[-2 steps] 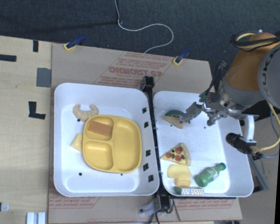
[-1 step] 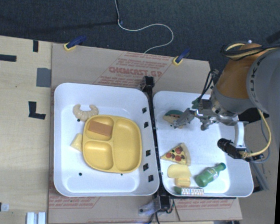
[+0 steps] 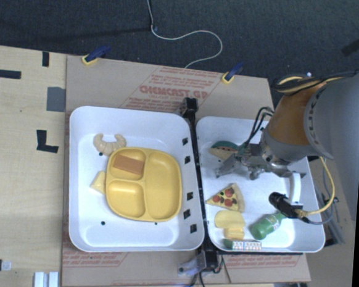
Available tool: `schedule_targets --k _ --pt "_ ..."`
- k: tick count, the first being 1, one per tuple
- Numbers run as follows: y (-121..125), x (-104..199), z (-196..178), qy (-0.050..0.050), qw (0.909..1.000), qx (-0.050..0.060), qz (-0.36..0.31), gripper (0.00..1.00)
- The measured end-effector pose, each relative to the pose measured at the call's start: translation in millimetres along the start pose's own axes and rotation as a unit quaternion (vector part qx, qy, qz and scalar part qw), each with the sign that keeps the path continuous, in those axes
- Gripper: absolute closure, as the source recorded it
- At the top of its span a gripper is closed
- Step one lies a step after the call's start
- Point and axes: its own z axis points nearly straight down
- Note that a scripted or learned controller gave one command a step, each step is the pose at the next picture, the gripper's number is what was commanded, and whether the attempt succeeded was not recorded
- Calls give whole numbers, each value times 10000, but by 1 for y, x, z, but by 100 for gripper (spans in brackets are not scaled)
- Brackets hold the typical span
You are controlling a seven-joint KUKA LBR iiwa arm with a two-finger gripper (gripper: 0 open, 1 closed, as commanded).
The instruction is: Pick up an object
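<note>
Right bin (image 3: 308, 243), front edge, nearest item: green bottle (image 3: 265, 226), lying tilted, free. Just left of it, pale yellow cheese blocks (image 3: 231, 223).

Arm (image 3: 321, 114): grey, orange band, reaching in from the right and covering the right bin's far right corner.

Left bin (image 3: 80, 181): holds yellow tray (image 3: 145, 185), three compartments, a brown slab (image 3: 128, 163) in the upper left one. Croissant (image 3: 108, 142) beyond the tray's far left corner; a pale wedge (image 3: 98, 180) touching its left rim.

Gripper (image 3: 234, 166): low in the right bin's far half, pointing left, just beside the taco (image 3: 223, 150). Whether it is spread or closed cannot be told; nothing is seen gripped.

Pizza slice (image 3: 228, 198): mid-bin, near the gripper, apart from it.

Step, as judged: reach and descent toward a target, grasp not yet secured. Likely target is the taco, possibly the pizza slice.

Next move calls for: centring on one item, closing firmly, then a straight lift clear of the bin wall.
</note>
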Motion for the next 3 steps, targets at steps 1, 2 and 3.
schedule_targets --k 1,2,3 --pt "0 1 14 -3 10000 -24 -5 0" --pt "0 1 3 -9 10000 -35 -8 100" --pt "-7 8 -49 1 10000 -49 -5 100"
